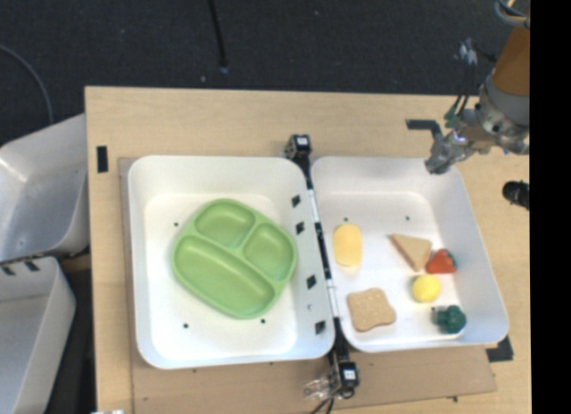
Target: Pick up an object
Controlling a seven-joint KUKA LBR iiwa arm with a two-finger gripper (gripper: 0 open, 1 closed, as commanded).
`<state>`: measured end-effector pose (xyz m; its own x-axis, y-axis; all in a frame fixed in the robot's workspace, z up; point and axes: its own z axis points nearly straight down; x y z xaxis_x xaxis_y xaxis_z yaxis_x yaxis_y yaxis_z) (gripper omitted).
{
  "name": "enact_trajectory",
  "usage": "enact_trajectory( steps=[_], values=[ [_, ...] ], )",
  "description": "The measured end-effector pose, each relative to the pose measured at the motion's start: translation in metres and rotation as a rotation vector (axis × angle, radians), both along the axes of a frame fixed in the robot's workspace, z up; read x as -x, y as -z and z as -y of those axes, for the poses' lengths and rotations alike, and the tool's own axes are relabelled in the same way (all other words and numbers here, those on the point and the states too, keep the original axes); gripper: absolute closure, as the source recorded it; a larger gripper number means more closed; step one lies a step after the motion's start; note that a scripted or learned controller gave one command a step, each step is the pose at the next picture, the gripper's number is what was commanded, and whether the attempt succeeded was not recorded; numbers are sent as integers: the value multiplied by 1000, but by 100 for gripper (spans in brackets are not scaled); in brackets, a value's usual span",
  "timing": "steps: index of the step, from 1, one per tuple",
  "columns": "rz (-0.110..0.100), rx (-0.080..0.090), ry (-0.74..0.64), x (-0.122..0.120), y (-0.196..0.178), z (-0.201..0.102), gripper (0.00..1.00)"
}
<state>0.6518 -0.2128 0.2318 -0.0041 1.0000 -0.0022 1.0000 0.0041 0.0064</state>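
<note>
Hand (439, 161) hovers above right bin's (464, 191) far rim, toy food (412, 250) nearby.

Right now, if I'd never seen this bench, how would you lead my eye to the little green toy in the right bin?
Start at the right bin, the one with the toy food. Go to its near right corner, past the yellow lemon and the red piece. The green toy lies there by the rim, the only dark green, knobbly piece among them.
</note>
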Motion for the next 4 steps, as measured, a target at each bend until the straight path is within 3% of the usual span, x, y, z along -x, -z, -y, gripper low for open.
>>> enact_trajectory(
  steps=[4],
  values=[
    [-8,-2,-1,73,13,-199,100]
  ],
)
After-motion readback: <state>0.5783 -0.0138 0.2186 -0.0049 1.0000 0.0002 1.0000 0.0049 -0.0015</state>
